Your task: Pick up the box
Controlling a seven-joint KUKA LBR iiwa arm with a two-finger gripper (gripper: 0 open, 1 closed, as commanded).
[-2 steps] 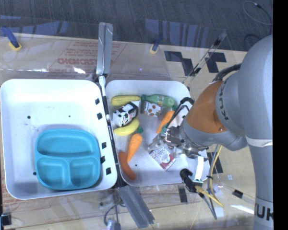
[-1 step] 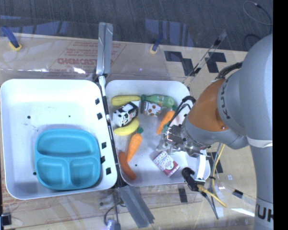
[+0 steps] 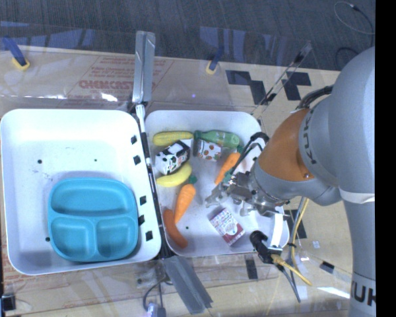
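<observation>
The tool (image 3: 228, 191) hovered low in the right bin (image 3: 201, 119), its grip impossible to tell. The box (image 3: 226, 224) lay just beside it, near the front wall, ungrasped; next came a descent onto it.

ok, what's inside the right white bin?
Right white bin holds two yellow bananas, three orange carrots, a green bottle, a cow-print toy, small cartons and the red-white box. The arm covers its right side.

Faint red "CHEMCAST" print on the clear sheet (image 3: 99, 81) at the tabletop's far-left edge, white letters "KU" on the arm (image 3: 364, 294)
</observation>
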